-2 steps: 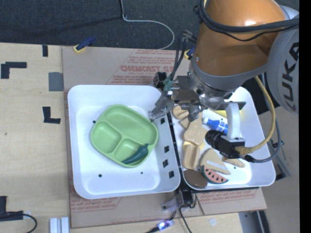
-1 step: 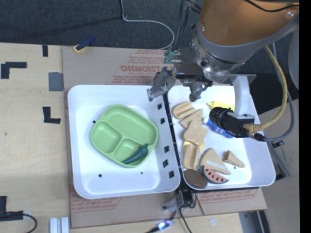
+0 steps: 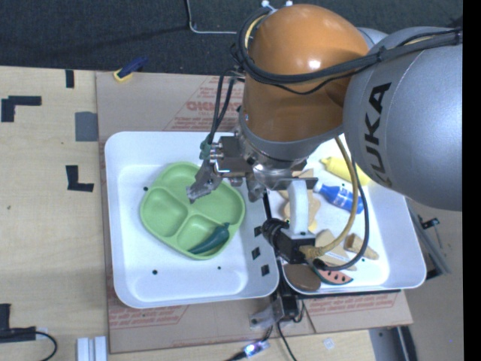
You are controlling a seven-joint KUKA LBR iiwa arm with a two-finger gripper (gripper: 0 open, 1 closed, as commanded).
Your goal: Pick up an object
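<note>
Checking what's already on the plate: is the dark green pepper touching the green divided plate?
Touching. The camera view shows the dark green pepper lying in the green divided plate, in its near compartment.

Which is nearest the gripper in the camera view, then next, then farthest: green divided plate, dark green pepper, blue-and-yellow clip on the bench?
Measured from the gripper:
1. Green divided plate, left bin, directly beneath the fingertips.
2. Dark green pepper, in the plate's near right compartment, toward the front.
3. Blue-and-yellow clip, on the bench beyond the left bin, toward the back left.
</note>
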